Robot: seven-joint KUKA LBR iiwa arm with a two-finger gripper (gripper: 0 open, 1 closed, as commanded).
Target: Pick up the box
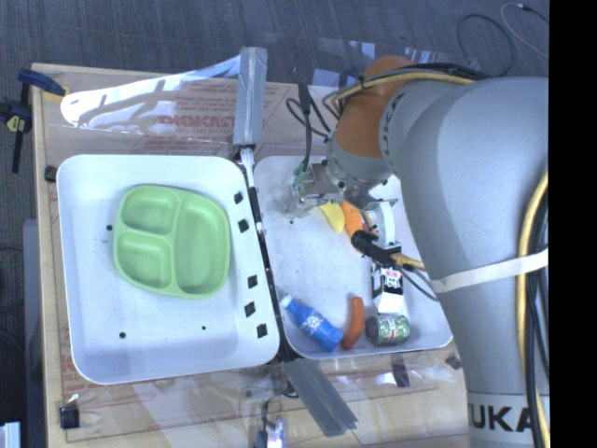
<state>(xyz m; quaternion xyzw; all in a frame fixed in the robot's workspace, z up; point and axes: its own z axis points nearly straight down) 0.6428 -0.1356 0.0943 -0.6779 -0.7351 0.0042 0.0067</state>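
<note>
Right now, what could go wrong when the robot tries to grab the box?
The box lies near the right bin's far side, squeezed among a can, an orange carrot-like toy and a yellow piece. The gripper might catch a neighbour instead. The big grey arm covers part of that bin, so the box's edge is hard to see.

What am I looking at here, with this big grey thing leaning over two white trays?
That grey shape is a robot arm, seen by a camera fixed above the bench. It reaches from the right over the right tray; its pincer sits near that tray's top, and I can't tell whether it holds anything. The left tray holds a green divided plate. The right one holds small things: a blue bottle, a green can, an orange sausage-like piece and a yellow piece.
</note>
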